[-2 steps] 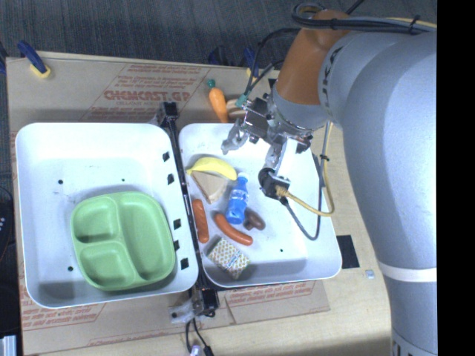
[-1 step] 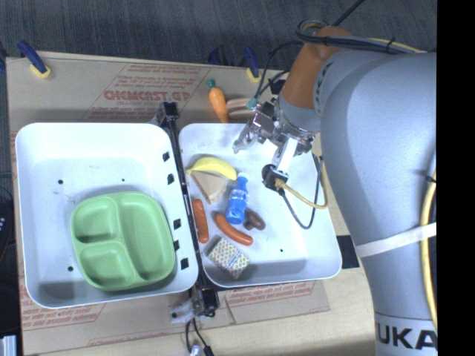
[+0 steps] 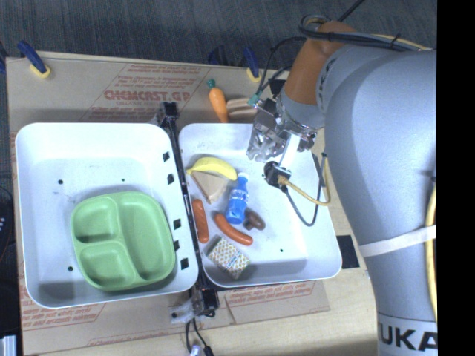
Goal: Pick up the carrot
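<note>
Cardboard-lined bench (image 3: 133,87); carrot (image 3: 217,102) lying outside bins.

A pale green moulded plastic divided tray (image 3: 122,239) lies in a white shallow bin (image 3: 44,147). An orange carrot with a green tip (image 3: 217,102), a yellow banana (image 3: 215,168), a blue bottle (image 3: 237,199), a checkered box (image 3: 227,256) show beside it; the tabletop (image 3: 141,84) is tan cardboard printed red.

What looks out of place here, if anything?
The carrot lies outside both bins, on the cardboard just beyond the right bin's far rim, while the other food sits inside that bin. The gripper hangs over the bin's far end, to the carrot's right and not above it.
</note>
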Motion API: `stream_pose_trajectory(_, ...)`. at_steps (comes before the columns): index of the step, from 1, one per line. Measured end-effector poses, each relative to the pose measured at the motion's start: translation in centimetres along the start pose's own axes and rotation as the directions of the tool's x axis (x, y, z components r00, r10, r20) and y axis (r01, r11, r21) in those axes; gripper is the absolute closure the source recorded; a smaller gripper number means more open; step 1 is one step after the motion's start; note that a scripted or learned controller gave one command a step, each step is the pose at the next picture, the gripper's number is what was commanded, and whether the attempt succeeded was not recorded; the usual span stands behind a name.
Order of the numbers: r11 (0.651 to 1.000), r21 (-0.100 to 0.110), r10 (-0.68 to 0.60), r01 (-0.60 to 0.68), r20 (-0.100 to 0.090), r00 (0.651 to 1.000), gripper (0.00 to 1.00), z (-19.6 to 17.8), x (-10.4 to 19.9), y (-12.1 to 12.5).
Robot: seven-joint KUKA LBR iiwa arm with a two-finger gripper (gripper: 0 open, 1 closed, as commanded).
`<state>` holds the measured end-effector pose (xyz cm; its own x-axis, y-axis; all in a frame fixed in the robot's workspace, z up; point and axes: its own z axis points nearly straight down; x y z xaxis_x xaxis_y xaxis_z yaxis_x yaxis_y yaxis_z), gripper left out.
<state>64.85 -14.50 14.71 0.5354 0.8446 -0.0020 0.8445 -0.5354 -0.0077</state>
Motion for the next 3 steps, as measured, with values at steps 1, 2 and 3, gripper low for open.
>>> stream_pose_trajectory(1, 0.995, -0.006, 0.098, -0.098, -0.003, 0.995, 1.00, -14.9, -2.1, 0.2)
stream_pose_trajectory(2, 0.992, 0.000, 0.123, -0.123, 0.000, 0.992, 1.00, -4.3, 4.5, -8.6)
stream_pose_trajectory(3, 0.991, -0.003, 0.132, -0.132, -0.002, 0.991, 1.00, -8.8, 6.3, -12.7)
